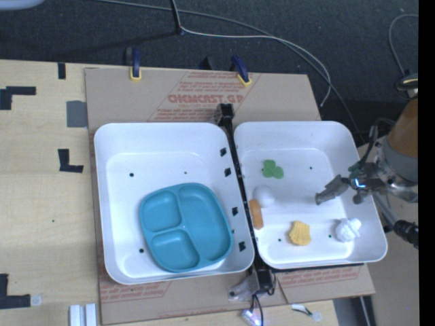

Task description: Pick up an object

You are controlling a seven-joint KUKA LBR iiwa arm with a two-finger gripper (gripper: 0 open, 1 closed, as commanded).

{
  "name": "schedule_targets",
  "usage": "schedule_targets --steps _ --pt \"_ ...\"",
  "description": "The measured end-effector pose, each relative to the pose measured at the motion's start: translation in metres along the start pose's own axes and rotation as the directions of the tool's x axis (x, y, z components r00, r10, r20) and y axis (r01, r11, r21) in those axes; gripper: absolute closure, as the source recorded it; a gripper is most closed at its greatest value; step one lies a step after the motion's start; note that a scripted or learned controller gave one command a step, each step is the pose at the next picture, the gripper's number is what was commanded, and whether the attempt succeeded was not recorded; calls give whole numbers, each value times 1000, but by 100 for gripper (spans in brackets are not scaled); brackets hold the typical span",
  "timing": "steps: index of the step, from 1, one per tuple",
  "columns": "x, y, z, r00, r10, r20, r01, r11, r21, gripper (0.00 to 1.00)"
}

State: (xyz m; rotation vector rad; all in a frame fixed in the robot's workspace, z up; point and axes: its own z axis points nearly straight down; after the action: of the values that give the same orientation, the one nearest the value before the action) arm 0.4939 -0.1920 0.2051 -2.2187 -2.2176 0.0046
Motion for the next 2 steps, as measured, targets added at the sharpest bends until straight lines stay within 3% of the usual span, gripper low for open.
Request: schedule_targets --steps 1,2 --pt "0 1 -2 1000 -1 1 1 1000 -5 0" --pt "4 -6 58 1000 -1 0 1 1000 0 0"
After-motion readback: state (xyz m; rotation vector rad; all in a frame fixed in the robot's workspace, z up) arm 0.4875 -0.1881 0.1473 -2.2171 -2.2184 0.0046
